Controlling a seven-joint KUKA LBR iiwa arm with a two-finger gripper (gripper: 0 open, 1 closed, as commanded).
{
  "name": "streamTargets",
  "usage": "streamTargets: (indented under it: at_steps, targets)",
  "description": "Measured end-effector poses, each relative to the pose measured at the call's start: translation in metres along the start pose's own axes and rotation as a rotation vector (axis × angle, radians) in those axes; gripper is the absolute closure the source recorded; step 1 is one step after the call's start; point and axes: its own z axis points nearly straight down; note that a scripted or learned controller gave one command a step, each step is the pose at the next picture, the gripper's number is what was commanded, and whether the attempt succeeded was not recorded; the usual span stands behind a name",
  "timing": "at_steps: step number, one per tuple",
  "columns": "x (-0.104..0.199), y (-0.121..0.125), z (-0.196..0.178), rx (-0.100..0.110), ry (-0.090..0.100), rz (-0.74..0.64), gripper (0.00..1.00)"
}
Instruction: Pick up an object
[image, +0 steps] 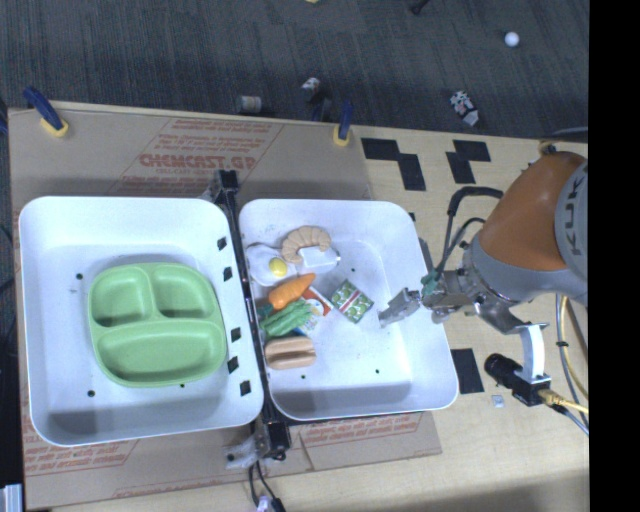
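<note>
The right bin (385, 365) holds several toy foods along its left side: a curled shrimp (305, 241), a fried egg (268, 266), an orange carrot (291, 291), green beans (285, 319), a hot dog (290, 351) and a small green carton (351, 301). My gripper (396, 308) hangs low over the right part of this bin, close to its right wall. It is a short way right of the green carton and touches none of the foods. Nothing is seen held in it.
The left bin (60, 260) carries a green divided plate (155, 322). A black divider (240, 300) runs between the bins. The arm's orange band (535, 205) and wrist stand over the bench right of the right bin. Bare bin floor lies below the gripper.
</note>
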Motion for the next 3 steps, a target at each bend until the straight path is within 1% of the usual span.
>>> streamTargets:
  at_steps: [1,2,3]
  targets:
    - [-0.001,0.023,0.107,-0.001,-0.001,-0.003,0.00]
    - [-0.001,0.023,0.097,0.000,-0.002,-0.005,1.00]
    - [-0.002,-0.012,-0.027,-0.005,-0.003,0.000,1.00]
